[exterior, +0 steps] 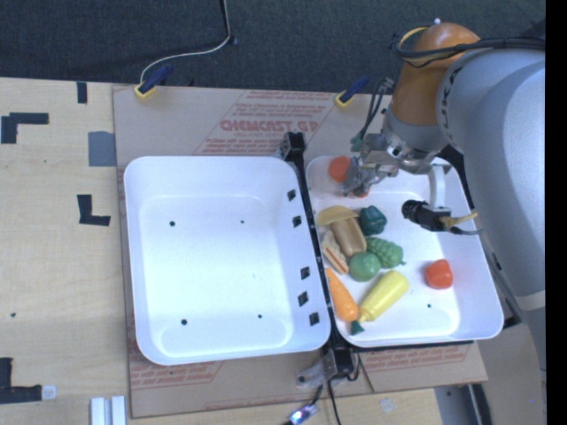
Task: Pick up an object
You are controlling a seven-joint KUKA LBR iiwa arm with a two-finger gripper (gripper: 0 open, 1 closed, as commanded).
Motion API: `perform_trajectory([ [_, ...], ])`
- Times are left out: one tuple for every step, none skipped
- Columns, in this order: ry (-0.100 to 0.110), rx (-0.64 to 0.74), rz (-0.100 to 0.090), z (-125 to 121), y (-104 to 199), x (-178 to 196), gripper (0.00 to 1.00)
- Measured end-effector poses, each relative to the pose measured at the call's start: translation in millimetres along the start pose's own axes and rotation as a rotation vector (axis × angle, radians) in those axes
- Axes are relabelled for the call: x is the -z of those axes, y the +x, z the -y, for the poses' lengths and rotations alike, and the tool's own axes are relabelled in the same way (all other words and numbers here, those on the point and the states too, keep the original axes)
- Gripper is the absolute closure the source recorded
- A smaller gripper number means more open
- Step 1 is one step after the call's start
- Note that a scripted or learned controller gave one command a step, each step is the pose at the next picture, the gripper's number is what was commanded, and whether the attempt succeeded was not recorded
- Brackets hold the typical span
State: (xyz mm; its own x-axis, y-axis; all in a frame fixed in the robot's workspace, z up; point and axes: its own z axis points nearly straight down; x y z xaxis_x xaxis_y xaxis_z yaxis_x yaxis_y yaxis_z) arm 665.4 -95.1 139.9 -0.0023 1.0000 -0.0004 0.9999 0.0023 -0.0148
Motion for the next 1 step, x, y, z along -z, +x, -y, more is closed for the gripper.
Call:
perform_trajectory([
  [-0.011, -0.003, 0.0, 61.8, -8.5, 23.2, 1.0],
])
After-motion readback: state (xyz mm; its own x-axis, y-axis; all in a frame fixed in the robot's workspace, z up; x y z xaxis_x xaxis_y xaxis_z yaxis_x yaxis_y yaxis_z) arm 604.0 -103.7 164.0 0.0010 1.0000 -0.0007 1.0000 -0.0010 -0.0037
